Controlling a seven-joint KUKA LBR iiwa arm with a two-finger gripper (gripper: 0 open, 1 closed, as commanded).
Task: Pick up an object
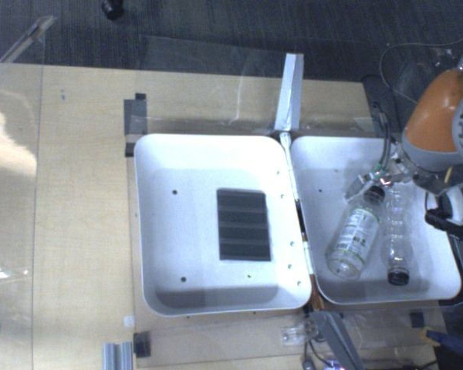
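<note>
Where wooden bench (77, 230) meets dark carpet (216, 6) (far edge), hand (376, 179) state unclear.

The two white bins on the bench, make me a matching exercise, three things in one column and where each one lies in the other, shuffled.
Things:
1. Dark ribbed rectangular pad
2. Clear plastic bottle with a white label
3. Clear plastic bottle with a dark cap

Places:
A. Right bin, nearer the right rim
B. Middle of the left bin
C. Right bin, nearer the divider

Pairs: 1-B, 2-C, 3-A
</note>
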